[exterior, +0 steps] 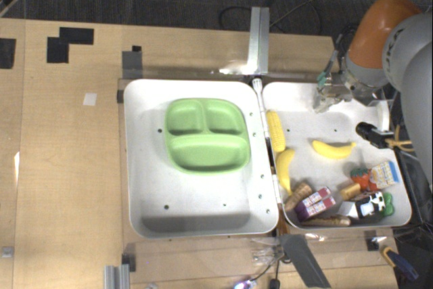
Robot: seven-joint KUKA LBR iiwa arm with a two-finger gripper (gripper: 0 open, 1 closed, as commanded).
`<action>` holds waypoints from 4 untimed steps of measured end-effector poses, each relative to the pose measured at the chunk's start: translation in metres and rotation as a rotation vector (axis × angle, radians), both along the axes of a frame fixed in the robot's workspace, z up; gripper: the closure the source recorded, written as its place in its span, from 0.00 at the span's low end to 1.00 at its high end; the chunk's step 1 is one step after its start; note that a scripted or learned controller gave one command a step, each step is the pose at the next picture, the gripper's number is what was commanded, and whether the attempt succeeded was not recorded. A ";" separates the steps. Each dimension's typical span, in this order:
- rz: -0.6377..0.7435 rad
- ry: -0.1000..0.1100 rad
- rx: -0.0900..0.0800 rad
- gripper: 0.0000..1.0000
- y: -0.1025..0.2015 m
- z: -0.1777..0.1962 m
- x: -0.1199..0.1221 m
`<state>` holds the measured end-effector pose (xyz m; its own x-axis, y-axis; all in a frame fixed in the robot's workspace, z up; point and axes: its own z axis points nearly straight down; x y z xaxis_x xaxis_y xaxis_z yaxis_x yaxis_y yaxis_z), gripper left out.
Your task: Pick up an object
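My gripper [331, 95] hangs over the far end of the right bin [298, 99], near its back wall, with bare white floor under it. A yellow banana [332, 149] lies a little nearer, in the middle of that bin. An ear of corn [273, 130] lies along the bin's left wall, with a second yellow banana-like piece [285, 169] just below it. Nothing shows in the gripper's grasp.
At the right bin's near end lie a purple box [316, 203], brown sticks [298, 194], a small carton [383, 174], an orange-red piece [362, 183] and a black, white and green toy [376, 204]. The left bin [145, 179] holds a green divided plate [205, 134].
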<state>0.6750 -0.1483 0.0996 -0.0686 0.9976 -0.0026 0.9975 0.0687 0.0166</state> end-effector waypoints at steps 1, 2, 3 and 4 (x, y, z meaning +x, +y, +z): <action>0.001 0.000 0.000 0.00 0.000 0.000 0.000; -0.004 0.006 0.000 0.00 -0.024 -0.011 -0.049; 0.190 -0.001 -0.004 0.00 -0.005 -0.009 -0.099; 0.191 -0.004 0.000 1.00 -0.003 0.001 -0.096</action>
<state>0.5787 -0.1514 0.1009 -0.2570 0.9664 -0.0037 0.9662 0.2570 0.0206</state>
